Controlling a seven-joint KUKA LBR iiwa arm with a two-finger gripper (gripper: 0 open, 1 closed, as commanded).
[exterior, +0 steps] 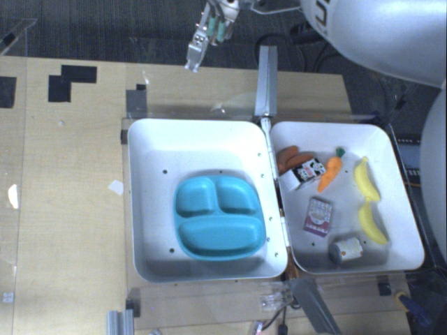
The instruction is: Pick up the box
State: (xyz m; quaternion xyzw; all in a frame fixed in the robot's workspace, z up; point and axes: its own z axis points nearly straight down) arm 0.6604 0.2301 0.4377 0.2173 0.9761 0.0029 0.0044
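A small flat purple box (318, 216) lies in the right bin (401, 180), near its middle. A white carton with black markings (306, 172) lies farther back by the divider. My gripper (198, 47) hangs high above the bench, beyond the back edge of the left bin (143, 187), far from the box and up to its left. Nothing is held in it.
Around the box in the right bin lie an orange carrot (330, 174), two yellow bananas (365, 180) (373, 226), a brown sausage (290, 158) and a grey can (346, 249). A blue divided plate (220, 217) sits in the left bin. The arm's large grey body (377, 19) looms at the top right.
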